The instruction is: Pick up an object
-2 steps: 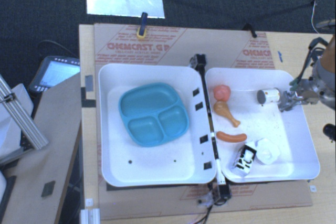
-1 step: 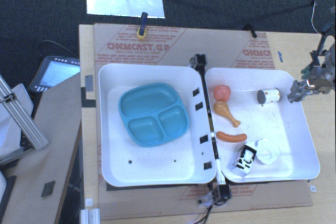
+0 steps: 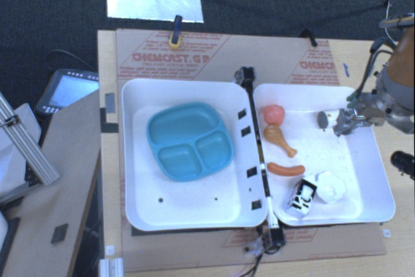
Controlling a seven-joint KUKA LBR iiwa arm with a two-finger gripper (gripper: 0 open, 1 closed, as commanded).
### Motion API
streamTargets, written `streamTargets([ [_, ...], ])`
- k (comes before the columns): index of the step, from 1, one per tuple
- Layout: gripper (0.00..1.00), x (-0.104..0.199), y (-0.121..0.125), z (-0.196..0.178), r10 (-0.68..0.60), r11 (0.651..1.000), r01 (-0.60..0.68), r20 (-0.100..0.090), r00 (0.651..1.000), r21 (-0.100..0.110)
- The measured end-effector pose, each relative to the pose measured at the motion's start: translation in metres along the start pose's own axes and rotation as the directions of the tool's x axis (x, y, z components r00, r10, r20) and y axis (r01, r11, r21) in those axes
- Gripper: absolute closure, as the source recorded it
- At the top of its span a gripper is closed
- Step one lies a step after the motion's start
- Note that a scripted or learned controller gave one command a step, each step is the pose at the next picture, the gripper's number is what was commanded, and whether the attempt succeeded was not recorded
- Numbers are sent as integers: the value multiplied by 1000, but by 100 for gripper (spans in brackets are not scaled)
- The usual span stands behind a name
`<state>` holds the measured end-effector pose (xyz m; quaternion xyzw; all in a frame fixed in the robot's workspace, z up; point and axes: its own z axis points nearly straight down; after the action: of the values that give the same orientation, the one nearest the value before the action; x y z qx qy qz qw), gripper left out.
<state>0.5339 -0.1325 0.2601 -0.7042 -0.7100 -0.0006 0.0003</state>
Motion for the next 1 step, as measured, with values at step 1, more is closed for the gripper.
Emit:
streamTargets([
  [1, 100, 55, -10, -1, -2, 1000, 2, -1, 1000, -1],
])
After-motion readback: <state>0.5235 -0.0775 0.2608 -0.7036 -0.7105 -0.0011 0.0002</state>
